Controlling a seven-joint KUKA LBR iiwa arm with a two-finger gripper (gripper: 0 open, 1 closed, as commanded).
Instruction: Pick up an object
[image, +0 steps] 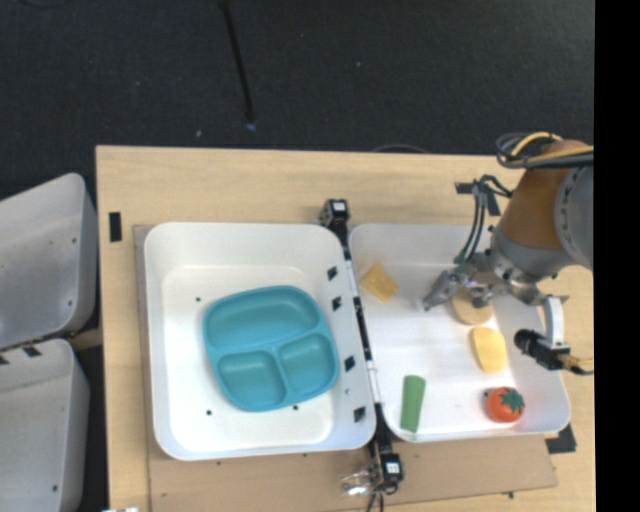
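Left bin (160, 300): teal divided plate (270, 345);
Right bin (420, 250): yellow wedge (379, 282) at 10 o'clock, green block (412, 402), yellow piece (489, 349), tomato (504, 403) at 5 o'clock;
Gripper (462, 290): grip state unclear, cannot tell

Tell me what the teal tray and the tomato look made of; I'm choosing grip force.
Tray: likely hard moulded plastic, with an even teal colour, soft sheen and rounded compartment walls. Tomato: probably a plastic or rubber toy, uniformly orange-red with a flat green top; too small to tell which.

Left bin (170, 420): divided tray (270, 345). Right bin (400, 245): wedge (379, 282) at back-left, stick (412, 403) front-left, tomato (504, 403) front-right.
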